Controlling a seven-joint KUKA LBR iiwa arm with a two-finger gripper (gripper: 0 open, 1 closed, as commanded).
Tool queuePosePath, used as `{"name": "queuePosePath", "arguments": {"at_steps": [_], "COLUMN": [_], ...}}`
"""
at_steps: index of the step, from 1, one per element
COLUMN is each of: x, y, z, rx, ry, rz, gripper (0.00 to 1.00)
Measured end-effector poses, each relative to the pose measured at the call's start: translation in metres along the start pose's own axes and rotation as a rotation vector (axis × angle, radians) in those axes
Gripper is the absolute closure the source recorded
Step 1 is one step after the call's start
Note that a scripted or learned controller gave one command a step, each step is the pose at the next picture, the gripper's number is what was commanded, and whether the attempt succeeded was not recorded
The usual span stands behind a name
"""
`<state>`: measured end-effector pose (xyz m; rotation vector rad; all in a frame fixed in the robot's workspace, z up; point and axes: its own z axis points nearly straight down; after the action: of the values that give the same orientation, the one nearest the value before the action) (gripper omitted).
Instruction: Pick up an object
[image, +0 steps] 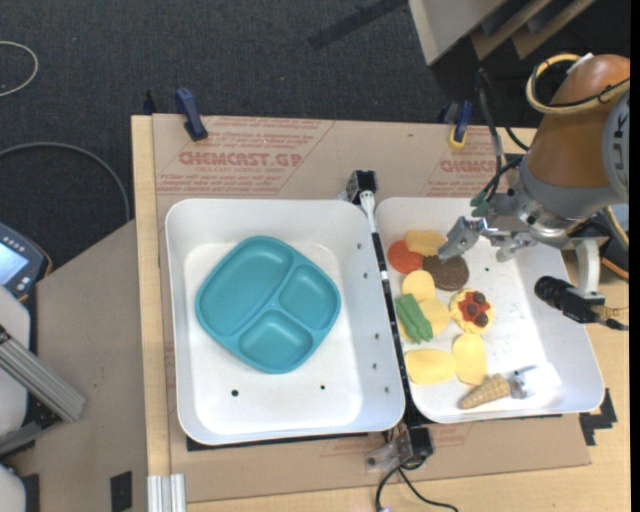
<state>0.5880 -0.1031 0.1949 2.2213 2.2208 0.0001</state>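
At the right bin's (560, 395) six o'clock you see a cone (486, 391); toy food (440, 320) clusters toward nine. At twelve, your gripper (487, 238) hangs over a brown patty (447, 271), fingers spread, gripping nothing.

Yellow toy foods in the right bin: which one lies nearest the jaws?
The yellow piece at the bin's far edge, beside the red tomato. It sits just left of the gripper; the other yellow pieces lie further toward the near rim.

A robotics lab: clamped cardboard bench (300, 140), white bins (190, 300), loose cables (60, 150).
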Motion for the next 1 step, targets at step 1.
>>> {"name": "queuePosePath", "arguments": {"at_steps": [1], "x": [-0.01], "y": [-0.0747], "z": [0.1141], "rx": [0.01], "ry": [0.003], "rz": [0.004], "gripper": [0.0]}}
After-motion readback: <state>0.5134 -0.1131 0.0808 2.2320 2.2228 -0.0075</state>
